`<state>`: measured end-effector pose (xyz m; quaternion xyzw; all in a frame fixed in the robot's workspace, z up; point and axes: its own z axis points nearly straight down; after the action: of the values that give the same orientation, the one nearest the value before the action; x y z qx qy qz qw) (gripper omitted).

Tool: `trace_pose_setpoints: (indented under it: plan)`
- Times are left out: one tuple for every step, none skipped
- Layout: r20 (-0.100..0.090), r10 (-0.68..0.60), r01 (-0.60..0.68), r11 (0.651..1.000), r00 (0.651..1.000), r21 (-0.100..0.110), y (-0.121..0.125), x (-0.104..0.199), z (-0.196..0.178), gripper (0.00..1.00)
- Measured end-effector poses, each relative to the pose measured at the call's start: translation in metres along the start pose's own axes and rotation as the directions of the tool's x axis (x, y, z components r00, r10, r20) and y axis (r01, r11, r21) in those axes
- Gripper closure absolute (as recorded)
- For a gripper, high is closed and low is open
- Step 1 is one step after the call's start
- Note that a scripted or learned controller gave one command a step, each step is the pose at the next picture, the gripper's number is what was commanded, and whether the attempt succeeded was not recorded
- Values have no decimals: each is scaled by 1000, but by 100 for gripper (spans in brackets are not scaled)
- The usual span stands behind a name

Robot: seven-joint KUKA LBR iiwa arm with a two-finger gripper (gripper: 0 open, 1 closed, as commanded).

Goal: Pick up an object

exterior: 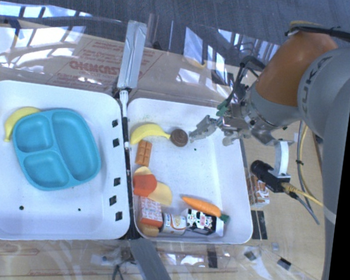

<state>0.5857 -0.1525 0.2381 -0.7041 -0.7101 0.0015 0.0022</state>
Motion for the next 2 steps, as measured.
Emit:
trace_pose_setpoints:
  plan:
    - [-2,-42,42,999,999,6,-71,45,90,0]
    - [0,-87,87,996,996,0,40,32,148,0]
